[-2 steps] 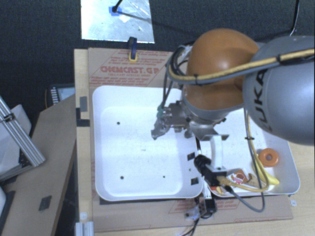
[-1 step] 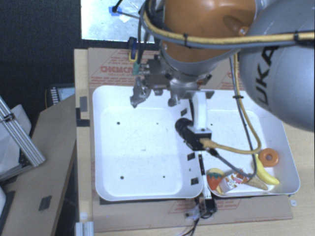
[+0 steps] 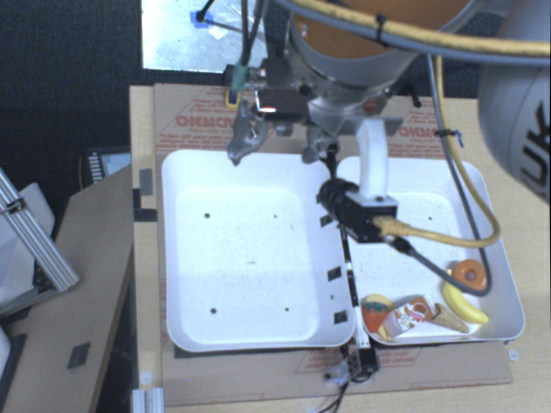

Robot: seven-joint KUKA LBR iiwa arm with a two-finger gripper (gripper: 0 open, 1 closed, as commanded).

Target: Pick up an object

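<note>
Fingers [image 3: 239, 149] of the gripper [image 3: 275, 151] hang spread and unladen over the left bin [image 3: 185, 166]; toys, a banana [image 3: 465, 306] among them, crowd the right bin's [image 3: 504, 256] near corner.

Bins: two, white, shallow, side by side — left bin [image 3: 185, 231], right bin [image 3: 508, 304].

Loose objects: five counted, all in right bin near its front right corner:
- banana [image 3: 463, 305]: one, yellow.
- orange ring-shaped piece [image 3: 469, 274]: one.
- round orange-red fruit [image 3: 376, 313]: one.
- small red-and-white packet [image 3: 406, 316]: one.
- tan cone-shaped piece [image 3: 449, 321]: one.

Arm: one. Gripper [image 3: 280, 149]: one, two fingers.

Cardboard sheet [image 3: 198, 114] under bins: one.
</note>
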